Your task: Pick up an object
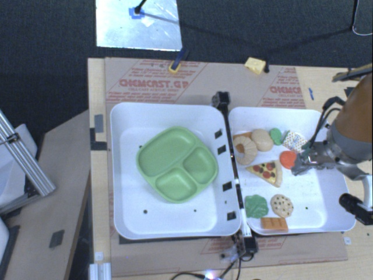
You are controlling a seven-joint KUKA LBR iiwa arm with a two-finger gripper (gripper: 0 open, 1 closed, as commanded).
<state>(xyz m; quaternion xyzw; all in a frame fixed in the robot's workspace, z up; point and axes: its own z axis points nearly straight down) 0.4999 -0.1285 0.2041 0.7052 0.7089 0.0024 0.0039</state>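
We have the pincer (298, 167) low in the right bin (326, 214), just beside the red tomato piece (287, 158), and we cannot tell how its tips stand, nor whether anything sits between them. Taking the tomato piece as our landmark, we judge the step in hand to be the closing-in on one toy: the pizza slice (266, 171) lies just left of it, the speckled white piece (295, 140) just above, the green leaf piece (275, 136) up and to the left, with the bread roll (261, 139) and the ridged biscuit (245, 147) farther left again. The things crowd here, so we should straddle one item cleanly and lift straight up. Below lie the chip cookie (281, 204), the green broccoli-like lump (255, 205) and the orange wafer (274, 223), better spaced. All look like smooth, hard moulded plastic, small and rounded, likely to slip. The left bin (125, 127) holds a glossy green divided plate (176, 164) with three hollows.
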